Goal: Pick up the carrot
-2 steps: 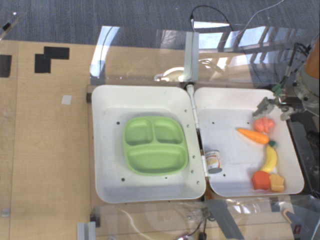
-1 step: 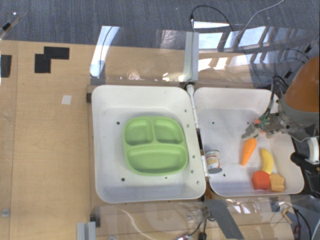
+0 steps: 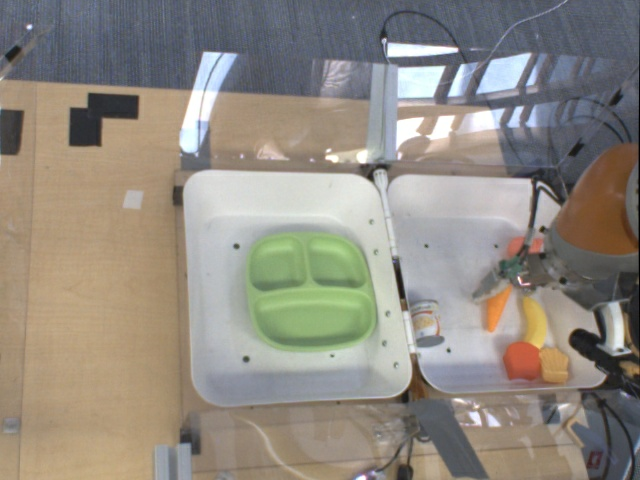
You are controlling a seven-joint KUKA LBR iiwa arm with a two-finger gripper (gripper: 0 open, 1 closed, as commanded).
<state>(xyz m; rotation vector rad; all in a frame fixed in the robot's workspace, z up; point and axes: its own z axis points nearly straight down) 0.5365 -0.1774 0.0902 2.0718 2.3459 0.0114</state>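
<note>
An orange carrot (image 3: pixel 495 309) lies in the right bin (image 3: pixel 450 218), its thick end toward the bin's front. My gripper (image 3: pixel 497 283) reaches in from the right and hovers right over the carrot's upper tip. Its dark fingers (image 3: pixel 487 287) stand spread apart, with nothing held between them. The carrot's top end sits partly under the fingertips.
A yellow banana (image 3: pixel 533 320), a red-orange round fruit (image 3: pixel 521 360) and a small yellow item (image 3: pixel 554 365) lie just right of and below the carrot. A small can (image 3: pixel 426 322) stands at the right bin's left wall. A green divided plate (image 3: pixel 310 290) sits in the left bin (image 3: pixel 215 268).
</note>
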